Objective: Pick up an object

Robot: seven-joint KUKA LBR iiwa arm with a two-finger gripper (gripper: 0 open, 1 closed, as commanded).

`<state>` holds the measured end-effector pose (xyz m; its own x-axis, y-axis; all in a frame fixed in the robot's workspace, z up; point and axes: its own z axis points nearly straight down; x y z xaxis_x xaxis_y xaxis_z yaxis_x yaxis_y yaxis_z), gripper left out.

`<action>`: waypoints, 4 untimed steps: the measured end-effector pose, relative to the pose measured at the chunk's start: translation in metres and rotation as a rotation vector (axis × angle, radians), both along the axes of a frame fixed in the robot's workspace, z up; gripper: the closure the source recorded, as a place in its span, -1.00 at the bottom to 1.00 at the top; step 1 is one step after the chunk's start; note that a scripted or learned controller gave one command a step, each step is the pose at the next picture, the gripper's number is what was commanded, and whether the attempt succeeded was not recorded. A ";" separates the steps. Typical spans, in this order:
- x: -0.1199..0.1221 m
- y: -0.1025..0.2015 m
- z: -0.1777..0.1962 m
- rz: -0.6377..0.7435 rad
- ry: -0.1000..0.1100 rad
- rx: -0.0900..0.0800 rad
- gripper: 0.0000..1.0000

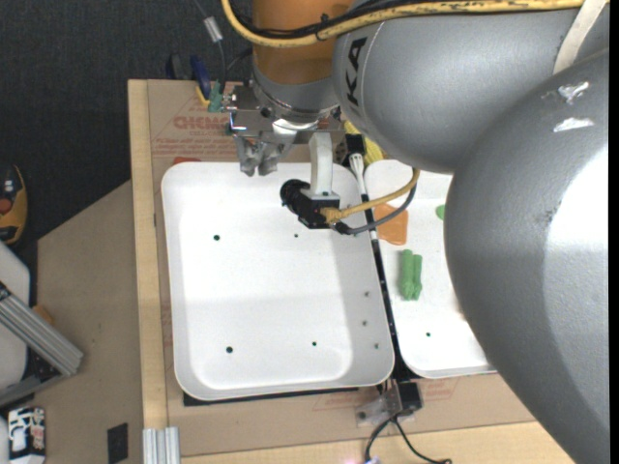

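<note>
My feed is bright overall, light from above. Left bin point(271, 288) floor splits: far half shaded grey by arm point(464, 75), near half lit white, soft-edged boundary across middle. Mild glare on bin rim at 7 o'clock. Arm casing shows small specular glints at 2 o'clock, close to lens and soft. Dark backdrop at 10 o'clock holds no detail. Worktop point(153, 259) sharp; slight grain throughout.

We see the left bin point(271, 298) as smooth white plastic with a soft sheen. The worktop point(145, 259) looks like matt brown cardboard or board. The arm point(464, 75) is smooth grey, its band point(290, 8) glossy orange. The green object point(412, 275) seems plastic, perhaps ridged.
</note>
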<state>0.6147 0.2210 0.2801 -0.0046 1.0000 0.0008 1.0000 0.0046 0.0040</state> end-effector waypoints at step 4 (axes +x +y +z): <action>0.001 0.002 0.041 0.004 -0.008 0.000 1.00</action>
